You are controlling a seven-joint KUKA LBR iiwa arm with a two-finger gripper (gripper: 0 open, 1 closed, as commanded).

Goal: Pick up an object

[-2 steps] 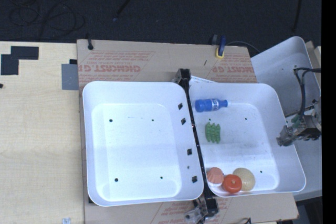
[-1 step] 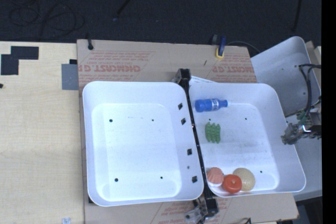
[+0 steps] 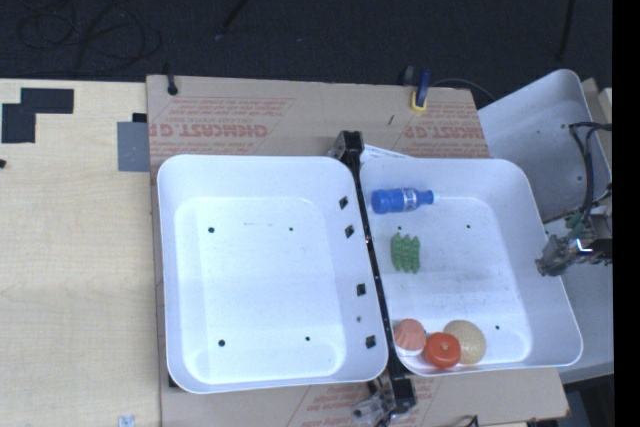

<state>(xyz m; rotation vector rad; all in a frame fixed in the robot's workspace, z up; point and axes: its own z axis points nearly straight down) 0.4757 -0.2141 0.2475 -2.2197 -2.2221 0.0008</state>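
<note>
The right bin (image 3: pixel 505 177) holds a blue bottle (image 3: pixel 400 201) lying on its side near the far wall. A small green ridged object (image 3: pixel 405 252) lies just in front of it. In the near corner sit a pinkish-orange round piece (image 3: pixel 409 335), a red round object (image 3: pixel 442 349) and a tan round object (image 3: pixel 466 339), clustered and touching. My gripper (image 3: pixel 560 257) is a small dark shape outside the right bin's right rim, apart from all the objects. Nothing shows in its grasp.
The left bin (image 3: pixel 200 185) stands beside the right one, joined by a black divider with clips (image 3: pixel 362 245). Both rest on a cardboard sheet (image 3: pixel 290 120). The arm's pale grey body (image 3: pixel 545 120) rises at the far right. A blue-and-yellow clamp (image 3: pixel 421 92) sits behind the bins.
</note>
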